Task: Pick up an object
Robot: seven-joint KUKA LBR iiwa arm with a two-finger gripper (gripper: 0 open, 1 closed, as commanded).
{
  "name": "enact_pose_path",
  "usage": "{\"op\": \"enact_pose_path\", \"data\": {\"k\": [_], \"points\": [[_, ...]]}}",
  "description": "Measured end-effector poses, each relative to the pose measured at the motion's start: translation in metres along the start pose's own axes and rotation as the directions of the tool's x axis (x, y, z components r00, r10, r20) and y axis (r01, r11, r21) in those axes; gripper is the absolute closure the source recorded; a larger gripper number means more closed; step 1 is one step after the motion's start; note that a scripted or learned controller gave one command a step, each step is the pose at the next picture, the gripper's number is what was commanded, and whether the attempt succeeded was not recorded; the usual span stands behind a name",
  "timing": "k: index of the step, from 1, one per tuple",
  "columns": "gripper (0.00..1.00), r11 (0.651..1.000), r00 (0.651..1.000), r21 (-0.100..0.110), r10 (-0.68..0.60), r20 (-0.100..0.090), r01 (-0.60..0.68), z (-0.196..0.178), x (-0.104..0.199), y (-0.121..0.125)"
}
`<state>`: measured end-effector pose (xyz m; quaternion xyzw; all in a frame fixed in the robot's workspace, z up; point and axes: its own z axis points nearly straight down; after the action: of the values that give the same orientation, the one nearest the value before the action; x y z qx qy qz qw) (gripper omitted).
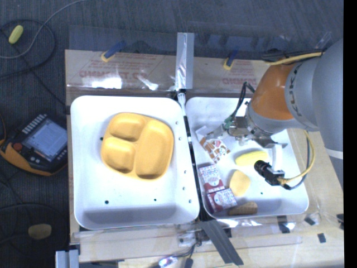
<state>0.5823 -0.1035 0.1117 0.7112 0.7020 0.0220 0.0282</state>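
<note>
The right bin [290, 201] holds several small items. A pale yellow wedge [247, 158] lies mid-bin, with a rounder yellow piece [240, 183] just in front of it. Red-and-white snack packets [215, 147] [211, 175] [222, 197] line the bin's left side, and a brown stick-like item [243, 208] lies at the front wall. My gripper [244, 132] hangs low over the bin's rear half, just behind the pale yellow wedge and right of the top packet. The orange-banded wrist [271, 100] covers most of it. Nothing shows as held.
The left bin [83, 200] carries a yellow three-compartment tray [137, 144]. A black connector with a yellow cable [269, 172] loops over the right bin's right half. The divider between the bins [188, 149] runs close to the packets. A handheld pendant [39, 144] lies off the bench at left.
</note>
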Motion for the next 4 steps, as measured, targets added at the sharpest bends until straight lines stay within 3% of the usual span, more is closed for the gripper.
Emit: {"op": "enact_pose_path", "data": {"k": [1,2,3,4], "points": [[0.00,1.000,1.000,0.001,0.000,0.000,0.000,0.000,0.000,0.000],[0.00,0.996,0.996,-0.002,0.084,0.001,-0.084,0.000,0.004,-0.010],[0.00,0.999,0.999,0.002,-0.053,0.006,0.053,0.000,0.003,-0.003],[0.00,0.994,0.994,-0.004,0.108,0.001,-0.108,-0.003,-0.007,-0.053]]}}
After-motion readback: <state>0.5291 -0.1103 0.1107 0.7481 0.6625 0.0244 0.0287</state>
